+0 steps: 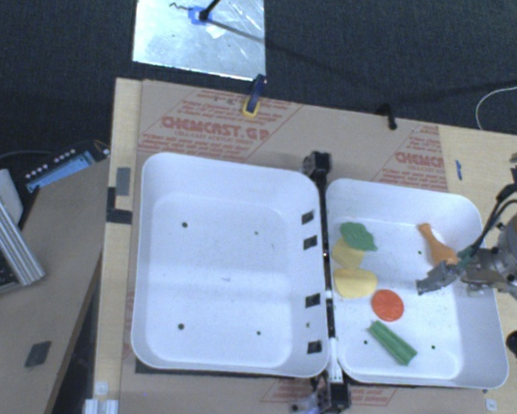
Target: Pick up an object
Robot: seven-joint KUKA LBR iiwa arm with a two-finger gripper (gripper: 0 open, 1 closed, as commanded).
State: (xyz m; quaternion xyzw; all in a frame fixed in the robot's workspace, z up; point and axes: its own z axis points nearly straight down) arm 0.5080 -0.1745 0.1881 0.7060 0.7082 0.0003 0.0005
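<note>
White plastic forms the two shallow bins, and the gripper [436,283] is seen low over the right bin [476,362], reaching in from its right rim. Whether the jaws are released or clenched cannot be told, as they are small and dark against the bin floor.

Just above the jaws, close to touching them, an orange object [437,242] is laid at a slant. Just left of and below the jaws a red disc [389,305] is found. Further left, two pale yellow pieces [353,268] are set one above the other, with a green leafy piece [358,235] above them. Below the jaws, a green elongated object [392,342] is placed diagonally. No object is seen between the jaws. Well to the left, past a black hinge strip [319,263], the left bin [225,262] is shown.

Both bins are borne on a brown board [212,125], on which red lettering reading roughly "CHEMCAST GP" is printed beyond the left bin and repeated at a slant beyond the right one. A yellow clip [251,107] is fixed at the far edge, and a silver sheet [203,19] is laid on the dark floor beyond.
</note>
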